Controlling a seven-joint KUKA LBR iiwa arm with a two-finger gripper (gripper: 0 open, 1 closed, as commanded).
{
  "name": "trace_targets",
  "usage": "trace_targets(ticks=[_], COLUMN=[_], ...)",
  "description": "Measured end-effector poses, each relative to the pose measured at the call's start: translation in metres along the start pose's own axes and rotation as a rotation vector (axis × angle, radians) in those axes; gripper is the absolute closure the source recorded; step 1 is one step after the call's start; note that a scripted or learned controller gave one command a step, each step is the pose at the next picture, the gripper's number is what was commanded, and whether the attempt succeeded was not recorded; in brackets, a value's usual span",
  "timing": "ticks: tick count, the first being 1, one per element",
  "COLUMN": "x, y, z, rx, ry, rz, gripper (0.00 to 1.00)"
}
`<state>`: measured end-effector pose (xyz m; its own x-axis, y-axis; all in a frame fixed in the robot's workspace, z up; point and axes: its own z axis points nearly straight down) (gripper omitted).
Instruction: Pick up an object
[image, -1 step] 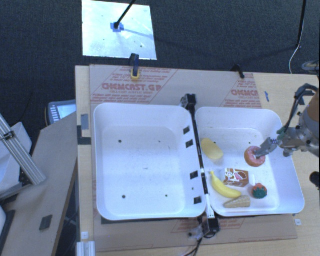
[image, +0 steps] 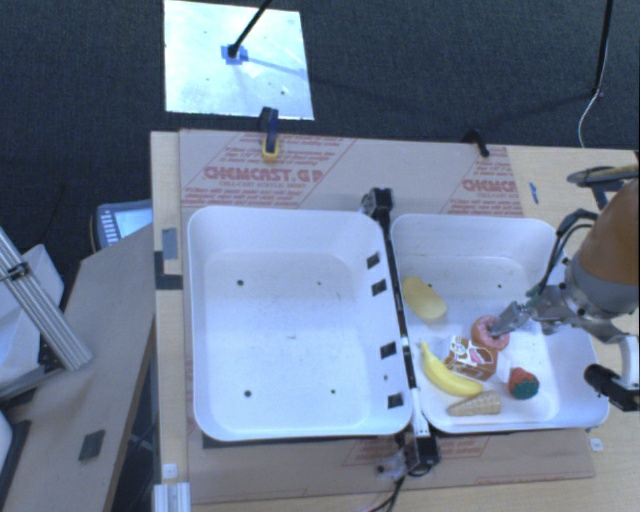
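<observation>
While the arm (image: 610, 255) reaches in from the right, its gripper (image: 512, 318) hangs low over the right bin (image: 470, 235), right at a pink ring-shaped toy that looks like a doughnut (image: 489, 332); the tip overlaps the ring's upper right edge, and whether the gripper has anything in its grasp cannot be told from this angle.

The doughnut lies flat, so it has no clear long axis. Just left of it, touching or nearly so, sits a small brown-and-white toy (image: 466, 355) of unclear kind. A banana (image: 447, 372) lies beside that, its long axis running from upper left to lower right, the curve bowed toward the bin's near left corner. A pale wedge like a wafer cone (image: 476, 404) lies near the front wall, long axis roughly left to right, its narrow end pointing left. A red strawberry-like piece with a green top (image: 522, 383) sits just right of it. A yellow lemon-like piece (image: 424, 299) rests apart from the rest, close to the divider between the bins.

Both bins are shallow and white, standing on a brown board printed with red lettering (image: 260, 172). The left bin (image: 290, 330) shows bare white floor with small dark dots.

All the toys crowd the near half of the right bin; its far half is open floor.
</observation>
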<state>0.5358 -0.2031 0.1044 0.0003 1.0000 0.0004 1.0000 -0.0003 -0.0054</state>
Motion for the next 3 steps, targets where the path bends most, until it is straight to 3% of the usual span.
trace_targets(ticks=[1, 2, 3], x=[0.006, -0.005, 0.022], y=[0.076, 0.014, -0.029], z=[0.017, -0.026, 0.017], rx=[-0.012, -0.006, -0.02], ry=[-0.002, -0.001, -0.005], rz=[-0.009, 0.002, 0.004], gripper=[0.0, 0.0, 0.0])
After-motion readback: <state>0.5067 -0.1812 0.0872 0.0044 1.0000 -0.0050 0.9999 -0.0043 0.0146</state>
